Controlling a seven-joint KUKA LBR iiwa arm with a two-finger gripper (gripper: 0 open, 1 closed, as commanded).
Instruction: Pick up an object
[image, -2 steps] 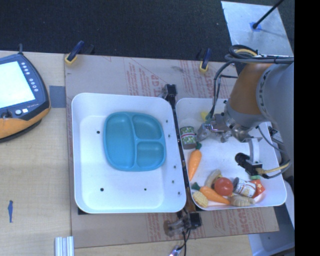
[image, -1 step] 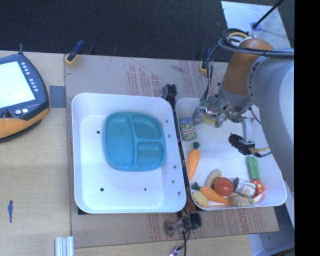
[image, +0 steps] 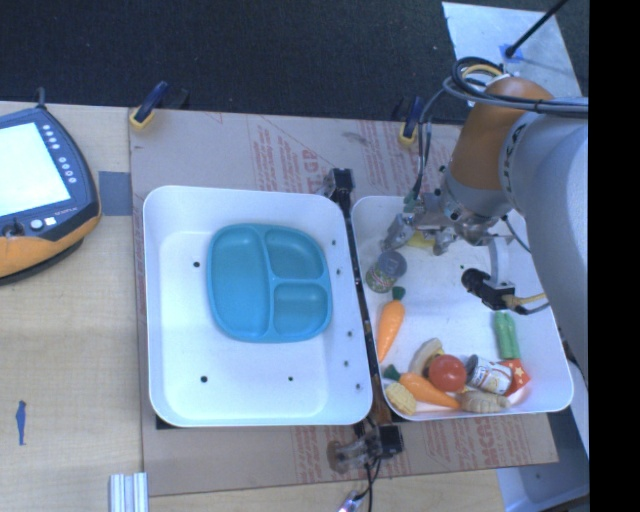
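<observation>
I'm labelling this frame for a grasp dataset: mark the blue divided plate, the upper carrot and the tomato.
blue divided plate (image: 268, 281): camera view, centre where its dividers meet.
upper carrot (image: 390, 327): camera view, middle of orange body.
tomato (image: 447, 372): camera view, top of red skin.

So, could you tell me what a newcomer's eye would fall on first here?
Probably the blue divided plate, alone in the left bin. Next, the toy food heaped at the right bin's near edge, with a carrot and tomato, and the grey arm reaching in above.
</observation>
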